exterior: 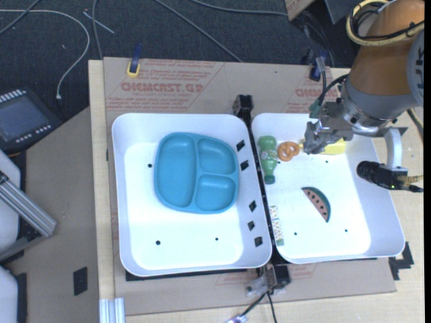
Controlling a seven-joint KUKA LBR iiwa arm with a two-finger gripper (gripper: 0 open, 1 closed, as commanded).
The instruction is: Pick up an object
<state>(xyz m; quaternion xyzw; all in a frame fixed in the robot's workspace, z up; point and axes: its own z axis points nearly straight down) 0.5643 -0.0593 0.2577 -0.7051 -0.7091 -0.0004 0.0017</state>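
In the right bin (377,214) lie a green bottle-like toy (268,157) at the left wall, an orange pretzel-like ring (288,151) beside it, a yellow piece (337,147) and a watermelon slice (316,202) nearer the front. My gripper (315,144) hangs over the back of the right bin, between the orange ring and the yellow piece, partly covering the yellow piece. The left bin (135,200) holds a blue divided plate (196,172).
The grey arm with its orange band (384,52) reaches in from the upper right. A black divider with clips (250,180) runs between the bins. Cables (67,19) lie on the dark floor behind the bench.
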